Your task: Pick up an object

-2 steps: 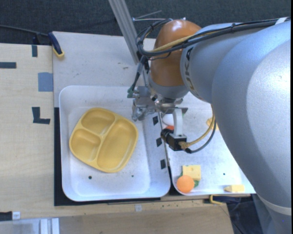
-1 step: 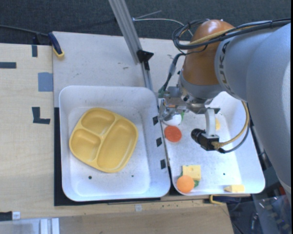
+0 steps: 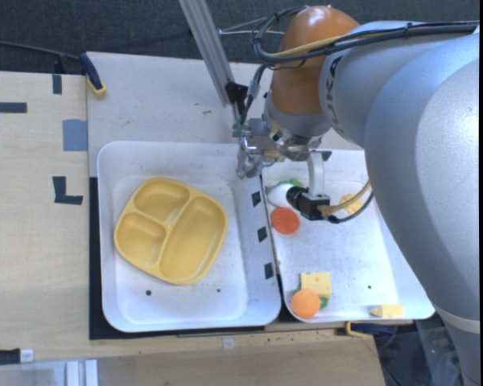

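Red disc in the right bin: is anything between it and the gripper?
Nothing covers the red disc. A white and green object lies right beside it, on the side toward the gripper, which hangs over the dividing ridge.

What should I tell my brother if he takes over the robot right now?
Gripper: low at the far end of the wall between the two bins. I cannot tell whether it is open or shut.
Left bin: yellow divided plate.
Right bin: red disc, orange ball, yellow block, small yellow piece, and a white-and-green item partly hidden by the wrist.
Done: nothing visibly lifted yet.
Left: grasp one object and raise it.
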{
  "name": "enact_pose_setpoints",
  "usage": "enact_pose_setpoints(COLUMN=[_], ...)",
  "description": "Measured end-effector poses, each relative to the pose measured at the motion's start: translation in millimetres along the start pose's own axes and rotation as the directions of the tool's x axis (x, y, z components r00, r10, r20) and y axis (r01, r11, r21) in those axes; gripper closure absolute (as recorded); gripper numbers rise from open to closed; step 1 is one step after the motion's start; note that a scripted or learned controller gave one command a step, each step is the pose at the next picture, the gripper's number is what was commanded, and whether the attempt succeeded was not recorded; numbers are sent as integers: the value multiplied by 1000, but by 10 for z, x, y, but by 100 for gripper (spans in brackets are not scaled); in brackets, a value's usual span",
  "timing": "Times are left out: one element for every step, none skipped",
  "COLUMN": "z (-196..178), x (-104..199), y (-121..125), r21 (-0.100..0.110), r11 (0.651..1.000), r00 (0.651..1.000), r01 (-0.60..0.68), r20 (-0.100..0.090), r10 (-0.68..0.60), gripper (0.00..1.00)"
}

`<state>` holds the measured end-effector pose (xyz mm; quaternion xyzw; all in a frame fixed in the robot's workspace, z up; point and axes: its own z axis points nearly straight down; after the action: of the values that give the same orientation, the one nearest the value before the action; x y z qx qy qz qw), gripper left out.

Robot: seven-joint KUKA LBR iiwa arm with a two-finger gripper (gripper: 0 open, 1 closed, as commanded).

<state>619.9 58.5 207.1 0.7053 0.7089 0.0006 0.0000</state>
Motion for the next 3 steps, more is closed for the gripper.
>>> enact_pose_setpoints(z=[200, 190, -176], x=[-412, -40, 109], y=[-450, -548, -177], r21=[7, 5, -2], r11=[1000, 1000, 1000], r00=[1000, 1000, 1000], r01=[-8, -1, -1], r20=[3, 0, 0], r10=[8, 1, 1], gripper=[100, 100, 100])
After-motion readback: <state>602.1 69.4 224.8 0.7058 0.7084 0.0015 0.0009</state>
